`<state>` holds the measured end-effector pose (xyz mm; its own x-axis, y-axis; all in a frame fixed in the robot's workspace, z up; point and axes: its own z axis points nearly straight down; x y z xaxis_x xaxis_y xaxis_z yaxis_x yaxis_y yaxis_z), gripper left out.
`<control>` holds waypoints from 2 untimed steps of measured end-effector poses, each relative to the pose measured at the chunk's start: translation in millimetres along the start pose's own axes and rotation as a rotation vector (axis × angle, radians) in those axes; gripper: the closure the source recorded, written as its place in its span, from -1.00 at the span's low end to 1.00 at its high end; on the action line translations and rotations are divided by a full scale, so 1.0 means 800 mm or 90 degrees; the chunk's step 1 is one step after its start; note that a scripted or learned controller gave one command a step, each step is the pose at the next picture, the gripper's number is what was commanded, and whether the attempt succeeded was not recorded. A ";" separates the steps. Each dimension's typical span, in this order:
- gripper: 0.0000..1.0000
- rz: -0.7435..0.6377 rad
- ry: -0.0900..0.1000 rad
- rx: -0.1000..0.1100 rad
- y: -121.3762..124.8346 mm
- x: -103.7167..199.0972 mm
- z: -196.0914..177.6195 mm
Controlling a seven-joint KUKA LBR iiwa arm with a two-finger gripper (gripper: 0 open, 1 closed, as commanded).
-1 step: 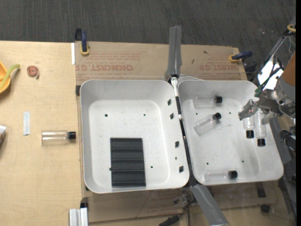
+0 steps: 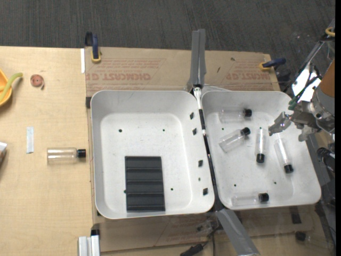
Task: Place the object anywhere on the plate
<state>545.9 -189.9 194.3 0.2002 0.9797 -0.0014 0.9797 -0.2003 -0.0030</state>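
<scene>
A black ribbed plate (image 2: 144, 184) lies flat in the left bin (image 2: 106, 143), near its front wall. Several clear vials with black caps lie scattered in the right bin (image 2: 224, 196): one at the back (image 2: 233, 114), one near the middle (image 2: 233, 138), an upright-lying pair (image 2: 260, 143) (image 2: 281, 152) and one at the front (image 2: 246, 199). My gripper (image 2: 290, 130) hangs over the right bin's right side, just above and to the right of the pair of vials. Its fingers stand apart, open, with nothing between them.
Another clear vial (image 2: 63, 154) lies on the wooden bench left of the bins, beside a small white strip (image 2: 30, 140). An orange bowl (image 2: 4, 89) sits at the far left edge. Blue clamps (image 2: 91, 40) (image 2: 273, 64) hold cardboard behind the bins. A metal bar (image 2: 198, 57) runs between the bins.
</scene>
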 end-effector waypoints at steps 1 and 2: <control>-1.00 -0.045 0.000 -0.001 0.095 -0.004 -0.016; -1.00 -0.021 -0.001 -0.002 0.144 0.001 -0.060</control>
<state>659.3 -212.4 242.1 0.1684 0.9857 -0.0022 0.9857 -0.1684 0.0002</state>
